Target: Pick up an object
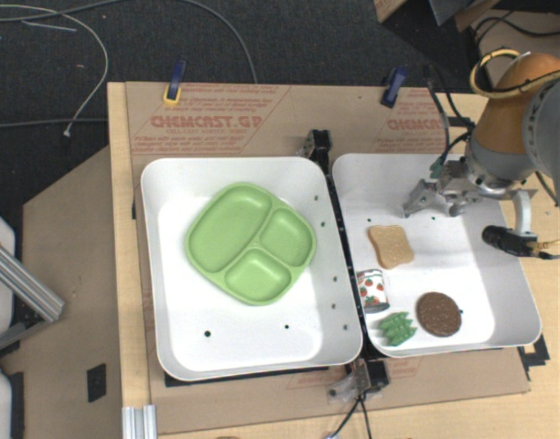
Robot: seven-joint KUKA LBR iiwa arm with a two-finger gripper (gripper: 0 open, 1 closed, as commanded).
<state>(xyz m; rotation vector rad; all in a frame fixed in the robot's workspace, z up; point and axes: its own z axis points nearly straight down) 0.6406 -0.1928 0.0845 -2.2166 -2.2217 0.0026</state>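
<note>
The gripper (425, 200) hovers with fingers spread and nothing between them over the right bin's (511, 323) far part, just beyond the toast (391, 245), with the can (373, 290), greens (396, 328) and brown disc (439, 314) nearer, and a green tray (251, 242) in the left bin (179, 337).

A cardboard-covered worktop (134, 199) bears two shallow white bins touching side by side, the left bin (170, 245) and the right bin (500, 282).

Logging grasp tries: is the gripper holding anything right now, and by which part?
Nothing is held: the gripper hovers above the tan toast slice, apart from it.
</note>
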